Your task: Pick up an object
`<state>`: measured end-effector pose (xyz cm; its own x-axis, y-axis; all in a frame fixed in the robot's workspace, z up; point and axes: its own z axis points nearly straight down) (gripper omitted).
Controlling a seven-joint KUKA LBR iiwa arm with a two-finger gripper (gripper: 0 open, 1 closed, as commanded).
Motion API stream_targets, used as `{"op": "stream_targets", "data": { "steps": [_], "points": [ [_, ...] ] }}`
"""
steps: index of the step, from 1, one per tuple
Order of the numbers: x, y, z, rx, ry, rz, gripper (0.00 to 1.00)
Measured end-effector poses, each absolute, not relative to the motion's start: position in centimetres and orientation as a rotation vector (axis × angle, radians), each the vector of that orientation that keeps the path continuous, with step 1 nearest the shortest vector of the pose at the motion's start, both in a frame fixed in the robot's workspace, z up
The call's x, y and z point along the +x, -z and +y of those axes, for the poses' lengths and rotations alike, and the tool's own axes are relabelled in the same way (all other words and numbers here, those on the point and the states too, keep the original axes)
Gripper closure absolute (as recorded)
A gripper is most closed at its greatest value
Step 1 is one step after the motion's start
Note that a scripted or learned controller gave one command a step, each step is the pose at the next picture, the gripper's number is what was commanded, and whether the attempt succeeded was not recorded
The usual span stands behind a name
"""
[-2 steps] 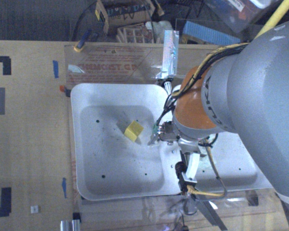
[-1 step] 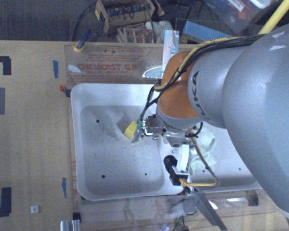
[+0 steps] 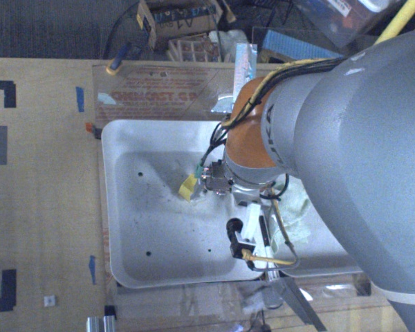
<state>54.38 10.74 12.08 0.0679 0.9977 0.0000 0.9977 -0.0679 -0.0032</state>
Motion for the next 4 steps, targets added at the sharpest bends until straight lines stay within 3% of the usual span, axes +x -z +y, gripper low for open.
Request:
{"op": "stream_targets", "data": {
  "steps": [1, 2, 3, 4],
  "points": [
    [49.2, -9.1, 16.9, -2.427, 0.012, -1.999, 0.00],
    [48.4, -9.1, 22.4, -2.521, 0.024, -1.885, 0.00],
    [48.3, -9.0, 14.9, -2.747, 0.018, -1.521, 0.00],
    [48.4, -9.1, 22.5, -2.493, 0.025, -1.922, 0.00]
  ]
}}
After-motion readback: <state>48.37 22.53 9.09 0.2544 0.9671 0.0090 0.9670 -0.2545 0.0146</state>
